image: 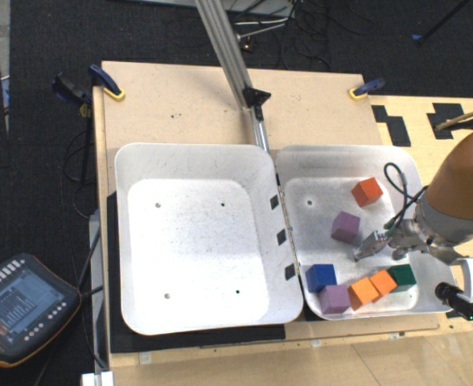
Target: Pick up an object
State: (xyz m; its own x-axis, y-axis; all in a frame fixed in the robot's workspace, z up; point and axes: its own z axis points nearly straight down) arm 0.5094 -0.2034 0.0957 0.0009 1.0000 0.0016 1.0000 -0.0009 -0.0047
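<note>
Illumination over my workspace is even and bright, arriving from overhead. The two white bins [140,175] reflect strongly and approach overexposure, though their speckled floors remain legible. Shadows are soft and short (I note a faint one under the bench [180,95] edge). The surrounding dark floor [43,22] loses detail. Focus is moderate throughout; fine edges appear slightly soft and grainy.

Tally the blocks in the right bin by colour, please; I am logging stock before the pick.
Orange blocks: 2
Purple blocks: 2
Blue block: 1
Green block: 1
Total: 6
</note>
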